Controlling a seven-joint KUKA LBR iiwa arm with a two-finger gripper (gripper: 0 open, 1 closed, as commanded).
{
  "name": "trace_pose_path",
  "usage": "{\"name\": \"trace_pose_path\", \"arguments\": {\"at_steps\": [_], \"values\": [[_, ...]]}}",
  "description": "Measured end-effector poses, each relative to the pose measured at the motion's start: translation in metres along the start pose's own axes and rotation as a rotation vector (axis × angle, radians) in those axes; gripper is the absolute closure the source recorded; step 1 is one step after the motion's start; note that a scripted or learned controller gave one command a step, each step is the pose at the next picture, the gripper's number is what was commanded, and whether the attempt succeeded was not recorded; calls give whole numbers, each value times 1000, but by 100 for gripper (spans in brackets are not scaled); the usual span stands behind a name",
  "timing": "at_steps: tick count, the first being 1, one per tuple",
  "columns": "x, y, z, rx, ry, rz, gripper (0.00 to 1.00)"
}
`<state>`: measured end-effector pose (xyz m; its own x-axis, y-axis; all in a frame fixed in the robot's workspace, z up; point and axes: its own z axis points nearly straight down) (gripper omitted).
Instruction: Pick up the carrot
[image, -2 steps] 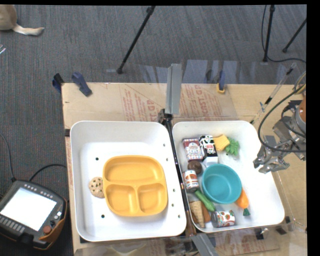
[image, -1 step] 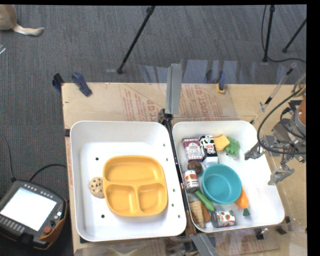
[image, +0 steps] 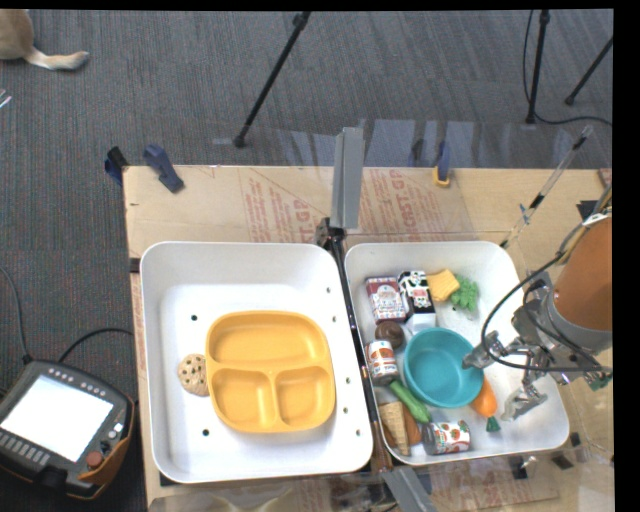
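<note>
The carrot (image: 485, 402) is a small orange piece with a green tip, lying in the right bin (image: 500, 262) just right of a teal bowl (image: 440, 367). My gripper (image: 499, 384) reaches in from the right, low over the bin's front right part. It looks open, one finger (image: 489, 354) by the bowl's right rim and the other (image: 524, 400) just right of the carrot. The carrot lies near the gap between them, closer to the lower finger, and nothing is clamped.
The right bin is crowded: two small cans (image: 381, 361) (image: 447, 437), printed boxes (image: 386, 297), a yellow wedge (image: 442, 285), a green sprig (image: 465, 297) and a green vegetable (image: 410, 400). The left bin (image: 170, 270) holds a yellow divided plate (image: 270, 382) and a cookie (image: 193, 374).
</note>
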<state>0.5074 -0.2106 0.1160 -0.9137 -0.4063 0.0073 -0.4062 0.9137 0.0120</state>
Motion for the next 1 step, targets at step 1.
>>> {"name": "trace_pose_path", "arguments": {"at_steps": [1], "values": [[-5, 52, 31, 6, -6, 131, 0]]}}
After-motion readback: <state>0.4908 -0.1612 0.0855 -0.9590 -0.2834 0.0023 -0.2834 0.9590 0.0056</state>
